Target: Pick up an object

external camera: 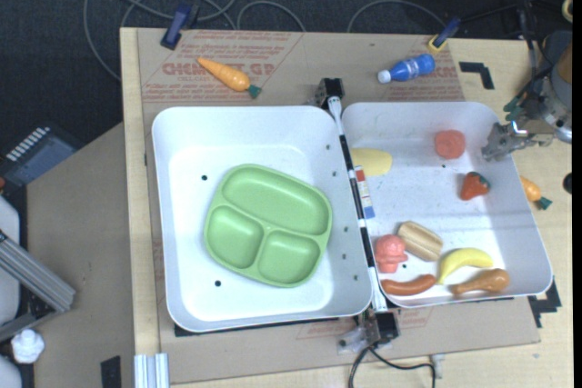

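Glossy plastic strawberry (pixel 473 185) lies near metal fingers (pixel 499 141) at the right bin's (pixel 536 241) rim; their state is unclear.

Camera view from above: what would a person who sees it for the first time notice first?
The green divided plate stands out most, lying alone in the left bin. Next come the bright toy foods gathered in the right bin, among them a banana, a strawberry and a hot dog bun. An orange carrot and a blue bottle lie outside the bins, on the board behind them.
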Robot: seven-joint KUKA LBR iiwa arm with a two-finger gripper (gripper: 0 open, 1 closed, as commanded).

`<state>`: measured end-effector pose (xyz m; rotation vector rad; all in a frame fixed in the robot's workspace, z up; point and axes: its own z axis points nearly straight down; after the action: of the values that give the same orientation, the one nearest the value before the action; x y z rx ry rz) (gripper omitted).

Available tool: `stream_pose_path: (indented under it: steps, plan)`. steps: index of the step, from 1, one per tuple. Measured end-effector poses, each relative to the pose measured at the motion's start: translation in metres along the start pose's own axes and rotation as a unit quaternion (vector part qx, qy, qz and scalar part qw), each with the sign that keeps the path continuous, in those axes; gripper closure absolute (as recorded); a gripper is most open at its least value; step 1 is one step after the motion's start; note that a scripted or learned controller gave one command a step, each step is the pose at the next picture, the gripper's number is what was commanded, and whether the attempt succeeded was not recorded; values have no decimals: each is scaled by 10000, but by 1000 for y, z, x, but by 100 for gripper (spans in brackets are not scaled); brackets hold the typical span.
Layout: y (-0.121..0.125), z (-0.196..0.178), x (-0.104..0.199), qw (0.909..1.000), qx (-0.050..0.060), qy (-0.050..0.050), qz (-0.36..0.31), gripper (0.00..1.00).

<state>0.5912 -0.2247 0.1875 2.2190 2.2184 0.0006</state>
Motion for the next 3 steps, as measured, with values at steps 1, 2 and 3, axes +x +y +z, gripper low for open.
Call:
stream_pose_path:
  steps: [1, 2, 3]
  plan:
    - [0, 1, 1, 10000, 6, 4, -3, 0]
    - [-8, 103, 12, 10000, 23, 37, -15, 0]
    - [-7, 93, 10, 10000, 7, 17, -15, 100]
